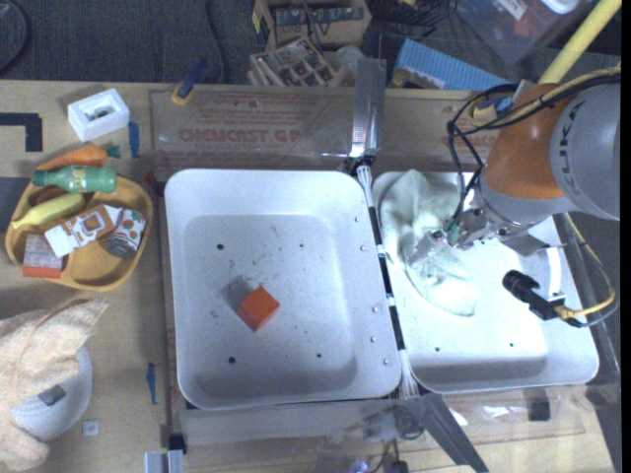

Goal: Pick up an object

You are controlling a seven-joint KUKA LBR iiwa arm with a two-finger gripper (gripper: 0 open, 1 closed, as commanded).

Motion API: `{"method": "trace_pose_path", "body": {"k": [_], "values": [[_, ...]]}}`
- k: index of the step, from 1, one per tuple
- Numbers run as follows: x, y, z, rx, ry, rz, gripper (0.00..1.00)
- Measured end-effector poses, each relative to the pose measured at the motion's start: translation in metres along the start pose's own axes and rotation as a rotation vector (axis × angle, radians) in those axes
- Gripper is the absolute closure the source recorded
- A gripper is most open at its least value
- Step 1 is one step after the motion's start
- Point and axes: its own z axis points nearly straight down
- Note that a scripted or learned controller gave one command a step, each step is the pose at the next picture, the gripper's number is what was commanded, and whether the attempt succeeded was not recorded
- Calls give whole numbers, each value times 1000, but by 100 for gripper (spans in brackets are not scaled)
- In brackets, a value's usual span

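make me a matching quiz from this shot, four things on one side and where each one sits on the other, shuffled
Things:
1. orange block
2. white cloth
3. green bottle
4. gripper

Places:
A. in the yellow bowl at the left of the bench
B. over the right bin, low beside the cloth
C. on the floor of the left bin
D. bunched in the far left part of the right bin

Pairs: 1-C, 2-D, 3-A, 4-B

Wooden bench (118, 363), dark floor (118, 28) behind, yellow bowl (108, 274) of clutter at left
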Motion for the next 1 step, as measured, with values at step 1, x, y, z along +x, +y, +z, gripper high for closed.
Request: {"method": "trace_pose_path", "body": {"k": [1], "values": [[-2, 0, -10, -4, -3, 3, 100]]}}
